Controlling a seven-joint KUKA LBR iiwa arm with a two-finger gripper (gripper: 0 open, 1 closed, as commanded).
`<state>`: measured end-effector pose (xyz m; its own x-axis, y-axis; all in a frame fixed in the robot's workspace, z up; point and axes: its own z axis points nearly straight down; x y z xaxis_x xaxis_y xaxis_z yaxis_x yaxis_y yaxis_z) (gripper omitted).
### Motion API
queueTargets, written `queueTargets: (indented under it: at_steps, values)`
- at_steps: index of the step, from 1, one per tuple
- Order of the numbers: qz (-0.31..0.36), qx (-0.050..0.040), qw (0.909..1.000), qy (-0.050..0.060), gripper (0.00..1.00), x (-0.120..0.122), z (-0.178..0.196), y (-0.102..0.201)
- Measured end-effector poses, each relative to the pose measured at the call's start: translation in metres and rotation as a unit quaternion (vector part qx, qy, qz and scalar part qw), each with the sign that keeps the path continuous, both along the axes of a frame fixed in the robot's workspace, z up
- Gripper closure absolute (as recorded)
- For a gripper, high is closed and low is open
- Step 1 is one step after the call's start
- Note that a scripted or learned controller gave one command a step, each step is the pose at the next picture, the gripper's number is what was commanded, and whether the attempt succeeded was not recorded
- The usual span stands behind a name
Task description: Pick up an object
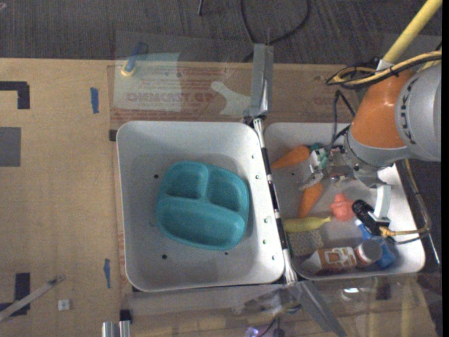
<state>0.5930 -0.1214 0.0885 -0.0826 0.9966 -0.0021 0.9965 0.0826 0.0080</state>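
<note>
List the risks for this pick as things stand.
1. The gripper sits low in the right bin between two orange carrots; it might catch both or nudge one aside.
2. The yellow banana, pink toy and bottle crowd close together, so a missed grasp could scatter them.
</note>
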Motion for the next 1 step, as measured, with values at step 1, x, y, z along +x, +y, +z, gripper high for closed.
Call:
queueTargets:
  at_steps: [1]
  values:
    - [-0.003,-0.0001,1.0,-0.003,1.0,0.0012,0.0118,-0.003]
